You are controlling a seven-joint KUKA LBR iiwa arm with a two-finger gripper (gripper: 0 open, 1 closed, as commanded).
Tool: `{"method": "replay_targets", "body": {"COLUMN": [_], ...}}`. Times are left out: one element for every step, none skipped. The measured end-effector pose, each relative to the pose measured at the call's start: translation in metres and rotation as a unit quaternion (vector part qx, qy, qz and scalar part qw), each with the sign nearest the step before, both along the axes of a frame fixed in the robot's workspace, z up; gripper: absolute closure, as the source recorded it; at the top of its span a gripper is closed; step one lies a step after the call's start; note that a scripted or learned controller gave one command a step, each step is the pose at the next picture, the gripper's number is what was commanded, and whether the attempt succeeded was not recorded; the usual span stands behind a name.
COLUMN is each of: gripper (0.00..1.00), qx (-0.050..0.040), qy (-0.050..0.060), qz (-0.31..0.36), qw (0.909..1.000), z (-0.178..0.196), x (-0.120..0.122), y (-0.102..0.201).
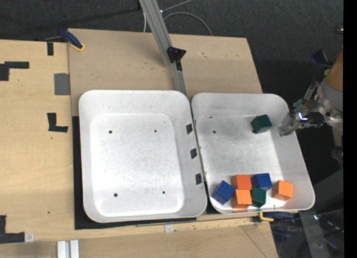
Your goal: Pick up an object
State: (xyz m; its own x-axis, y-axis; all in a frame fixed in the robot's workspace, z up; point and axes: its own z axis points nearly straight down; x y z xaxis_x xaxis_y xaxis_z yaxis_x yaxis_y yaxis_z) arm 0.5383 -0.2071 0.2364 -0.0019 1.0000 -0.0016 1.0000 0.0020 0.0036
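In the right bin (234,156), a green block (260,123) lies alone near the far right corner. Along the bin's near edge sits a cluster: a blue block (223,191), an orange block (242,181), another orange block (242,197), a blue block (262,180), a dark green block (258,195) and an orange block (283,189). My gripper (295,120) hangs over the bin's right rim, a short way right of the lone green block. Nothing shows between its fingers.
The left bin (134,156) stands beside the right one. A slanted metal post (159,23) rises behind the bins. A blue and yellow clamp (72,38) sits at the bench's far left corner, and black tape marks lie on the bench's left side.
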Motion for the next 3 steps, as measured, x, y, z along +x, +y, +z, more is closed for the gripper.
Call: {"method": "replay_targets", "body": {"gripper": [1.00, 1.00, 1.00], "qx": [0.0017, 0.0015, 0.0017], "qy": [0.002, 0.003, 0.002], "qz": [0.002, 0.002, 0.003], "qw": [1.0000, 1.0000, 1.0000], "z": [0.008, -0.005, 0.005], "x": [-0.003, -0.005, -0.005], "y": [0.059, 0.113, 0.166]}}
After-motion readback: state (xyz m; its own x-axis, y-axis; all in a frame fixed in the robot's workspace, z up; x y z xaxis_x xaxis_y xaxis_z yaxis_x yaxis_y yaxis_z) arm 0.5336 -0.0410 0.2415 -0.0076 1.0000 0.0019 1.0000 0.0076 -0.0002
